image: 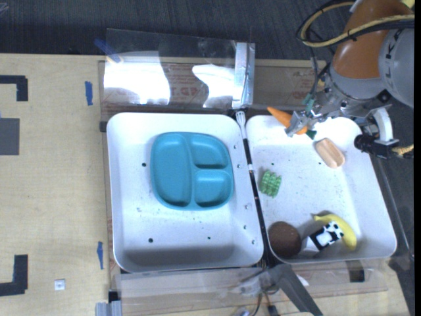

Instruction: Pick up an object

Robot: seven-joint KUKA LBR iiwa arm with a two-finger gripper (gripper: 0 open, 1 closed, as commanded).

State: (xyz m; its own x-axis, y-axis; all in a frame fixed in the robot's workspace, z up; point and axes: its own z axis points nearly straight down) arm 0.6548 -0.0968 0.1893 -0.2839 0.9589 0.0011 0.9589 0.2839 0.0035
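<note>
The arm (368,51) reaches in from the right, grey body with its orange band high in the corner, and the gripper (299,120) sits low over the far edge of the right bin (368,196). Right at its tip lies an orange carrot (284,117), pressed up near the bin's far rim; the metal parts overlap it, and I cannot tell whether the jaws are apart or together, nor whether the carrot is between them.

Just beside the gripper, toward the middle of that bin, a tan bread-like piece (329,153) lies tilted, apart from the carrot. There is open white floor through the bin's centre. A small green ridged object (270,183) hugs the left wall, near the divide between the bins. Along the near edge things crowd: a brown round object (285,237) in the near-left corner, then a black-and-white toy (327,235) touching a yellow banana (342,229).

The left bin (131,229) holds a blue sectioned plate (192,170), flat and central, with bare floor all round it, widest along the near side. Behind the left bin stands a clear plastic sheet (177,78), catching glare
</note>
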